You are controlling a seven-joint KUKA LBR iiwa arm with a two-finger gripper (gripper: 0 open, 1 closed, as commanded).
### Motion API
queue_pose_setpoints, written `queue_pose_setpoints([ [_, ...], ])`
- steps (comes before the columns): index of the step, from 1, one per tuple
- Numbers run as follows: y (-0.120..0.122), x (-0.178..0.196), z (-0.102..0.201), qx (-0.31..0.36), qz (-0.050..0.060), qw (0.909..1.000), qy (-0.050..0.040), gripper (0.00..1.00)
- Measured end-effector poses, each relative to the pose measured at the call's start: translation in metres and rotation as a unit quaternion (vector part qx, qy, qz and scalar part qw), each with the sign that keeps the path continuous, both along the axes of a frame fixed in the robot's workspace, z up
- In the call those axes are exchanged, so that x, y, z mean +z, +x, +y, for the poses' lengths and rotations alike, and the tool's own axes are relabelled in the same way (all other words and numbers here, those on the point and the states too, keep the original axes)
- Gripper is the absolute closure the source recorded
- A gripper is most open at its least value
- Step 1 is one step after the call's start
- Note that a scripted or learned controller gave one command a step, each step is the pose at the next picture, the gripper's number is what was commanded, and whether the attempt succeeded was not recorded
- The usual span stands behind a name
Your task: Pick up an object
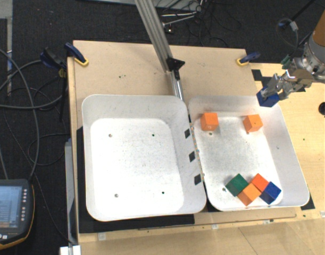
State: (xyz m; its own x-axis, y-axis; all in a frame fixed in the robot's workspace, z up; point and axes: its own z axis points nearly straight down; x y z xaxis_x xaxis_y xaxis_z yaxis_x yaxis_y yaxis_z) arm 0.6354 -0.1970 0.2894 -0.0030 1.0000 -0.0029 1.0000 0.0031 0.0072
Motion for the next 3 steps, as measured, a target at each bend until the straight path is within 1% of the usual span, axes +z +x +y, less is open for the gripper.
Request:
queue_pose_setpoints([
  [1, 0.001, -0.002, 0.060, 0.003, 0.004, 1.0000, 0.0024, 1.00],
  [2, 0.012, -0.021, 0.116, 0.003, 0.005, 1.0000, 0.0026, 1.00],
  [3, 0.028, -0.023, 0.167, 0.003, 0.003, 1.0000, 0.0019, 1.00],
])
